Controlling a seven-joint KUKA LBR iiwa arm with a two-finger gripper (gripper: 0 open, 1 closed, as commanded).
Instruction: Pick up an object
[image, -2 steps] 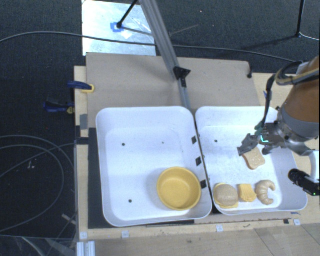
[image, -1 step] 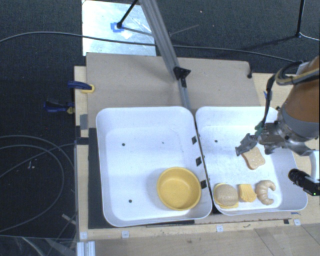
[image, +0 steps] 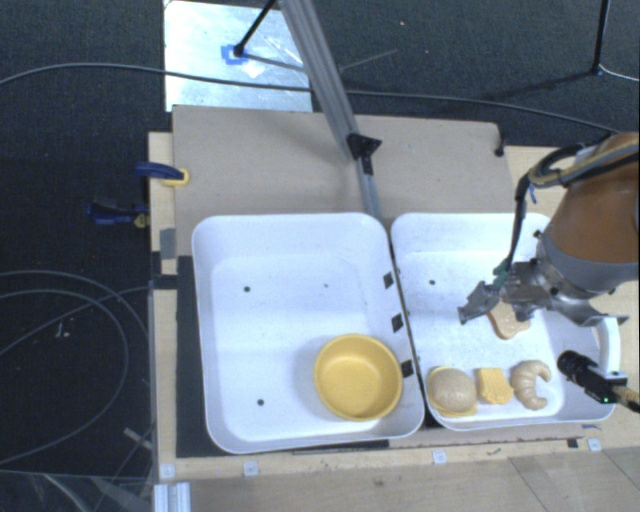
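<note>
Over right bin (image: 440, 250) | claw (image: 497, 310) state unclear | tan piece (image: 508, 323) partly hidden beneath

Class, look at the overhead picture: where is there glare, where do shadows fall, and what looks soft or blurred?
Camera view: glare on the shiny floor patch at the top; both white bins look bright and washed out; a soft shadow lies under the gripper; the whole picture is slightly soft, so the food items lack fine detail.

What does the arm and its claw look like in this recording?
The arm is bulky and rounded, with a broad orange band above a grey wrist section. A dark cable loops along its side. The claw is a small dark grey metal assembly, with a white bracket and a black part beside the wrist.
</note>
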